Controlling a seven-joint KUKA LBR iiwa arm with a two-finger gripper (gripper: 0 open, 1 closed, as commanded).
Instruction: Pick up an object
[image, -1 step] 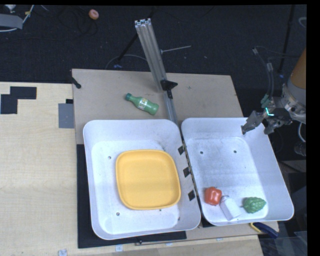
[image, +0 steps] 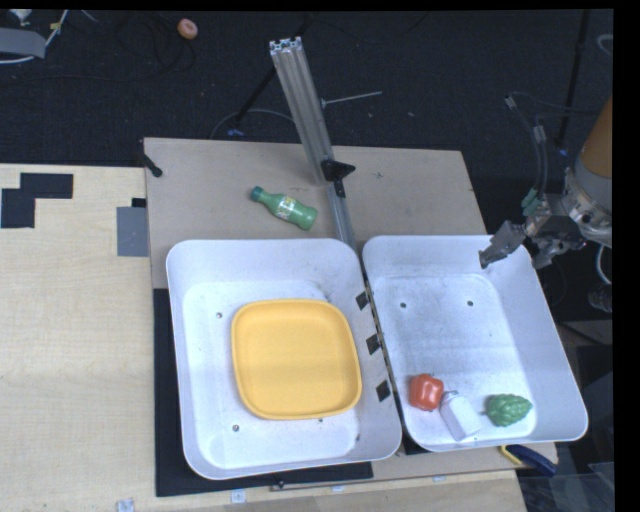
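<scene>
Camera view: red pepper (image: 426, 392) beside bumpy green toy (image: 508, 408).

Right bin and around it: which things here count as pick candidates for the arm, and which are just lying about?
Pick candidates, in the right bin: red pepper, white block, green leafy piece. The gripper sits over its far corner.

Lying about: yellow plate in the left bin, green bottle on the board beyond the bins.

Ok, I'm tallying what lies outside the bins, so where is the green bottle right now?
The green bottle lies on its side on the tan board behind the left bin, just left of the slanted metal rail and beyond the yellow plate.
</scene>
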